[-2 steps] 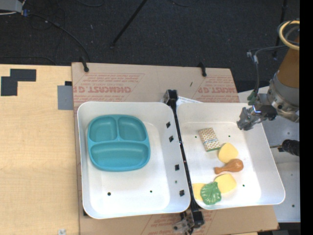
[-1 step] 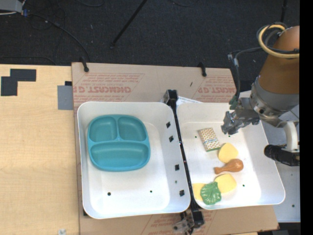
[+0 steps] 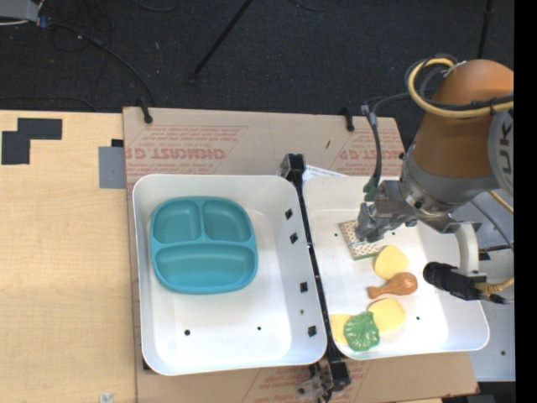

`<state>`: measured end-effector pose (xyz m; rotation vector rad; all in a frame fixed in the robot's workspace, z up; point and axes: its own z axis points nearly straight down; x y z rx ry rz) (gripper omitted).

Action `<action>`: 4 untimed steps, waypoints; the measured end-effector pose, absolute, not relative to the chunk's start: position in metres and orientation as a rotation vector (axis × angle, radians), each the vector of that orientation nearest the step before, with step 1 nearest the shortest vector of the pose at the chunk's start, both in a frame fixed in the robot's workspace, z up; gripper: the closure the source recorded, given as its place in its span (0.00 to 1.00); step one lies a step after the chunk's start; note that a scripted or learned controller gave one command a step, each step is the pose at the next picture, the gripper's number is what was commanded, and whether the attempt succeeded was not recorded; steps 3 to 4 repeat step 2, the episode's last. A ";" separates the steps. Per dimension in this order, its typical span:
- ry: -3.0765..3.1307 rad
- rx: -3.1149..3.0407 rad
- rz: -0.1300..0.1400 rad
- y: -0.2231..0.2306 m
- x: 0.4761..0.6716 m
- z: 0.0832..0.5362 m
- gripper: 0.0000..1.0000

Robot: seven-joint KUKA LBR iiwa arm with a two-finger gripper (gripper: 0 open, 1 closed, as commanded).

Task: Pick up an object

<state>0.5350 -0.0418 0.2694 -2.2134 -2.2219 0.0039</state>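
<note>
I see the grey two-finger gripper low in the right white bin, over a small patterned flat card. The arm's bulk partly hides the card, and I cannot tell how the gripper is set.

Two bins sit side by side on the bench. A plate with three parts lies in the left bin, toward its back. The right bin holds toy food. A small flat card lies near the middle, and the gripper is right over it. Just in front of the card lies a round piece, then a drumstick, then another round piece with a leaf touching its left side.
</note>
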 end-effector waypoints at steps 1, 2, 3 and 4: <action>-2.223 -2.211 0.005 0.014 0.524 0.250 1.00; -2.224 -2.213 0.004 0.071 0.517 0.251 1.00; -2.224 -2.213 0.004 0.071 0.517 0.251 1.00; -2.224 -2.213 0.004 0.071 0.517 0.251 1.00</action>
